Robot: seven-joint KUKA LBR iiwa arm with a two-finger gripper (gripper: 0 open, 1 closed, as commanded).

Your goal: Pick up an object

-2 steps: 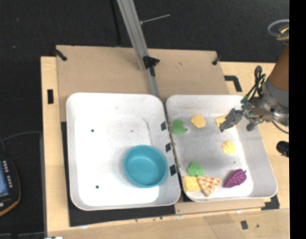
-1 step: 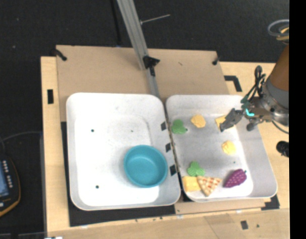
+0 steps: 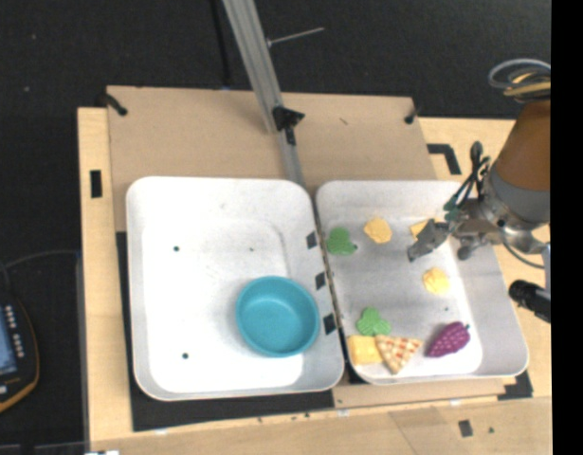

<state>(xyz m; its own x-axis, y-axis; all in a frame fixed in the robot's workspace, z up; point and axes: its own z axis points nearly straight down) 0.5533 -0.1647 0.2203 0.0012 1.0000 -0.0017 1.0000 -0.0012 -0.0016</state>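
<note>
You are looking down at a slant on a wooden bench (image 3: pixel 225 131) that carries two shallow white bins set side by side, their inner edges touching. The left bin (image 3: pixel 196 226) holds a single teal bowl (image 3: pixel 275 315), upright, resting toward its lower right corner. The right bin (image 3: pixel 405 301) holds the small play-food pieces: a green leafy piece (image 3: pixel 340 243) near the upper left, a yellow piece (image 3: pixel 377 229) just to its right, another yellow piece (image 3: pixel 435 280) near the middle right, and along the lower edge a second green piece (image 3: pixel 373 322) sitting just above a yellow block (image 3: pixel 363 350), which touches a pizza slice (image 3: pixel 399 352), with a purple bunch of grapes (image 3: pixel 448 338) just beside that. Your arm (image 3: pixel 523 159) comes in from the right, orange band above the grey wrist, and the hand (image 3: pixel 441 238) hangs over the upper right part of the right bin, with a small yellow piece (image 3: pixel 419 227) just at its left side. You can't tell whether the hand is open or closed; the dark parts blur together and nothing is plainly seen between them. At the far left, off the bench, a pendant (image 3: pixel 5 344) with a lit screen lies there, its writing too small to read. No labels or brand marks can be read anywhere.
</note>
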